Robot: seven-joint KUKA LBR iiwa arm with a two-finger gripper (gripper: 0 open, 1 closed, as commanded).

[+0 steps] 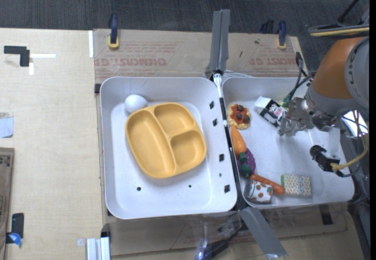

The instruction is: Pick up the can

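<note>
We look down on the bench, which carries two shallow white bins side by side. The left bin holds a yellow divided plate, and a small white ball lies just beside the plate's far left edge. The grey arm, with its orange band, reaches in from the right over the right bin.

Its claw hangs over the upper middle of that bin, close beside a small white and black object. We cannot tell whether they touch, how wide the claw stands, or whether it holds anything.

Along the right bin's left wall we see, from far to near, a round toy pizza, an orange carrot and a purple bunch of grapes. The can lies in the near left corner of that bin, well apart from the claw. A second small carrot lies against its upper side, and a patterned block sits just to its right.
</note>
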